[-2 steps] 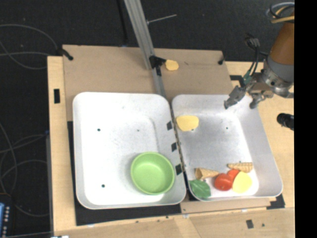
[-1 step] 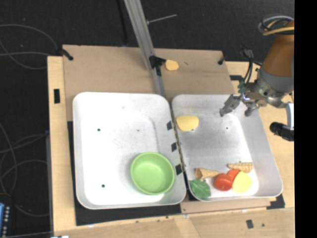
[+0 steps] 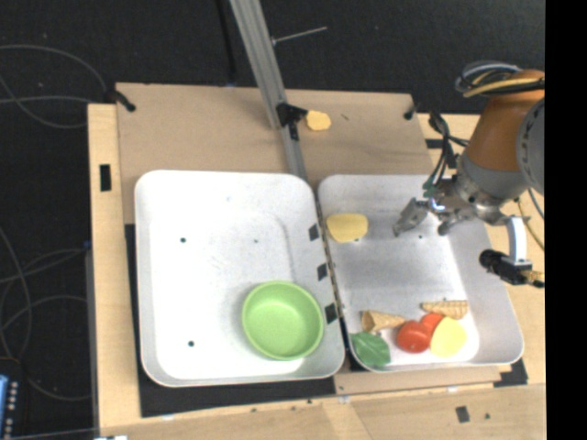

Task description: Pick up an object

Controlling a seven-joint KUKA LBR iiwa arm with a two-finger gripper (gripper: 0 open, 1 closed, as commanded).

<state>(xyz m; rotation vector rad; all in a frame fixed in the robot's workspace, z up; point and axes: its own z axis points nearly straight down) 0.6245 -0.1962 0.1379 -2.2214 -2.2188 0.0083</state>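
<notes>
Leftmost, the left bin (image 3: 165, 246) holds one green bowl (image 3: 282, 319) near its front right corner. Next, the right bin (image 3: 486, 273) carries a yellow piece (image 3: 347, 227) by its back left corner, alone and easiest to reach, plus five small items, perhaps toy food, clustered along its front edge (image 3: 417, 330). Over its back right area hangs the gripper (image 3: 424, 218), fingers spread, pinching nothing.

Both bins (image 3: 220, 200) white, faintly speckled. Bowl (image 3: 282, 320) lime green. Tomato (image 3: 415, 335) red, next to a pale yellow lemon (image 3: 448, 339) and a dark green leaf (image 3: 371, 347). Two tan cones (image 3: 382, 320). Yellow piece (image 3: 347, 227) near the divider. Bench (image 3: 211, 126) tan; arm band (image 3: 500, 136) orange.
</notes>
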